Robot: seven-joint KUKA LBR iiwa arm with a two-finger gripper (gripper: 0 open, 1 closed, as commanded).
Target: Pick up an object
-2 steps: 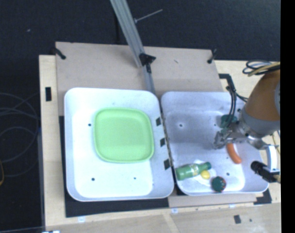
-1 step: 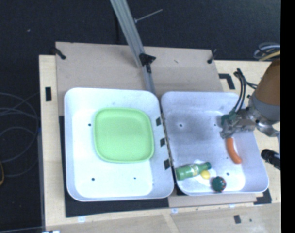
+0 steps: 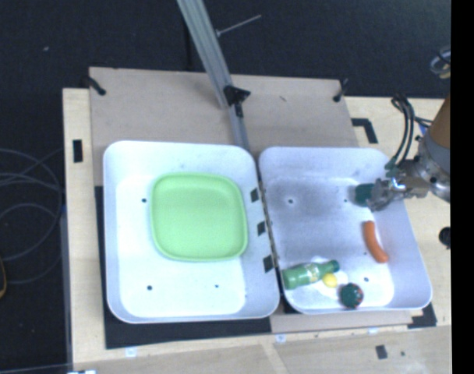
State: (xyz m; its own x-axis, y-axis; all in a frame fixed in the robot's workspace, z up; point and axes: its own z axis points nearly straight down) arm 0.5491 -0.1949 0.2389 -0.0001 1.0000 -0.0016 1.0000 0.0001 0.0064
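Observation:
The right bin [image 3: 299, 174] holds an orange sausage-shaped toy [image 3: 375, 241] near its right wall. A green bottle [image 3: 308, 273] lies on its side at the front, next to a small yellow piece [image 3: 330, 281] and a dark green ball [image 3: 350, 294]. My gripper [image 3: 371, 195] hangs over the right side of this bin, just above and left of the orange toy. It has a teal tip. I cannot make out anything held in it. The left bin [image 3: 128, 209] holds a light green square plate [image 3: 198, 216].
A grey metal pole [image 3: 210, 49] slants up from the back between the bins. The arm comes in over the right bin's far right edge. Cables lie on the dark floor at the left [image 3: 19, 201].

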